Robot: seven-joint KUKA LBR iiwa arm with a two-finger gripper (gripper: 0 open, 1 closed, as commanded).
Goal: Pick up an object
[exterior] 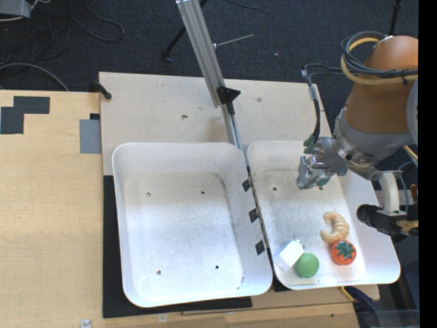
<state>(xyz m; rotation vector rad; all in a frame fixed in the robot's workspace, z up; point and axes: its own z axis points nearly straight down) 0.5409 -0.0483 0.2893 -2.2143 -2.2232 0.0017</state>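
The right bin [273,157] holds a small group of objects at its near end: a tan curled piece like a croissant [335,226], a red tomato-like ball [343,252], a green ball [307,265] and a white block [289,253]. My gripper [311,179] hangs over the far middle of that bin, up and to the left of the croissant, well apart from every object. Nothing shows between its fingers.
The left bin [130,159] lies beside the right one, with a black-clipped divider [251,210] where they meet. A slanted aluminium rail [205,53] rises behind the bins. The grey and orange arm [379,101] fills the right side.
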